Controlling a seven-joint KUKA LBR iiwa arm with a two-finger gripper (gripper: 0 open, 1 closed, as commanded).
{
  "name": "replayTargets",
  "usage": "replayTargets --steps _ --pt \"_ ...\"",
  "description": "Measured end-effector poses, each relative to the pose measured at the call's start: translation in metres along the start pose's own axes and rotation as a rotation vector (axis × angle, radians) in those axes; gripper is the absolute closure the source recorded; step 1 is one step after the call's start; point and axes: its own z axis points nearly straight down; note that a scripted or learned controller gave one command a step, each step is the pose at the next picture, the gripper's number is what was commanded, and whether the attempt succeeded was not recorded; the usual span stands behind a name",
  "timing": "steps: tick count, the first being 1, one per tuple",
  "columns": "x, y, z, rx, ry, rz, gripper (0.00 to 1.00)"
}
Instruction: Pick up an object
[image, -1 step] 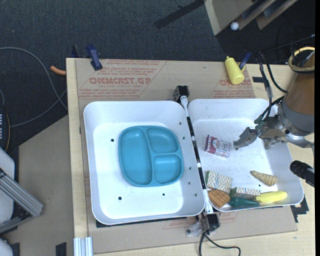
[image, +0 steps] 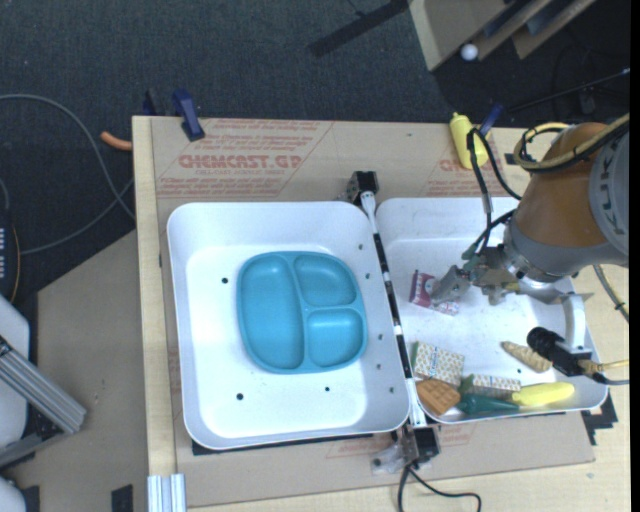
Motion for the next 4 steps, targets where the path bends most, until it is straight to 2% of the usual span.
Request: replayTargets --steps 1,2,3,4 --pt "0.018 0.013 0.049 0.001 0.000 -0.001 0.00" --pt "0.018 0.067 0.048 -0.003 -0.001 -0.001 0.00" --pt "0.011 0.068 0.048 -0.004 -0.002 0.000 0.00" --pt "0.000 0.054 0.048 0.000 0.000 0.000 0.00"
